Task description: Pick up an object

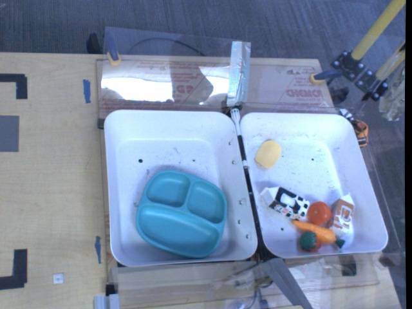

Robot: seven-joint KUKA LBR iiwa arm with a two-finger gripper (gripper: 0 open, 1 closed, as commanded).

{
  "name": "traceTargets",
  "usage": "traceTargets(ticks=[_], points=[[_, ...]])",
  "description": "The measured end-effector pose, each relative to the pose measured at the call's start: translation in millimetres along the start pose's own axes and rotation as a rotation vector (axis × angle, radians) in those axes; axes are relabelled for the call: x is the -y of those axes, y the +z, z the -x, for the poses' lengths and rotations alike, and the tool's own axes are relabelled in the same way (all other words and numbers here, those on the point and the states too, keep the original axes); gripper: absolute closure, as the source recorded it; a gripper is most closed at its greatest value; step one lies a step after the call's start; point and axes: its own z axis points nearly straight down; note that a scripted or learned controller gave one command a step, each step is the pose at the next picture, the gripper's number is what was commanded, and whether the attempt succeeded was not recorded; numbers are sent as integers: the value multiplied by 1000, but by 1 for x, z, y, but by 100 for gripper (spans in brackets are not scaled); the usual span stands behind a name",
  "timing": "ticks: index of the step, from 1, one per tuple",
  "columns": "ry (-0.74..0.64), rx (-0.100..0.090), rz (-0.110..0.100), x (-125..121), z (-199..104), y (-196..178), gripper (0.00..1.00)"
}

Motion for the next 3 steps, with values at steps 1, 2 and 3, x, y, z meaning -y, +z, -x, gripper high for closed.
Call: traceTargets(ticks=[1,2,3], points=[[-230,-13,8,-37,46,93,100],[-528,0,1,44,53,1,100],[-417,-3,5,43,96,4,100]])
